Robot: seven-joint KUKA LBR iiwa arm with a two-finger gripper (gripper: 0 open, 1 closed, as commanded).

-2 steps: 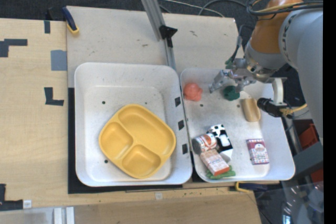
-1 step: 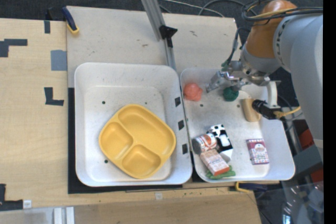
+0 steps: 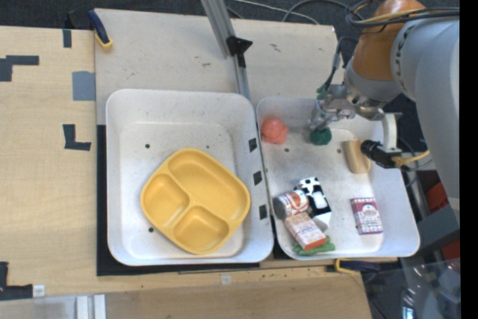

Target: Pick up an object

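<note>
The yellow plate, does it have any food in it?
Empty. The yellow plate lies flat in the left bin, and all three of its compartments show only bare yellow.

Robotics lab: grey arm [image 3: 418, 63] over two white bins [image 3: 119, 160], taped bench [image 3: 45, 123], loose cables [image 3: 284, 11].

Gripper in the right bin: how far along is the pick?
Done: the gripper is down in the right bin, right over the small green object. In hand: nothing visibly lifted; the green object sits on the bin floor. Left: grasp and lift.
</note>
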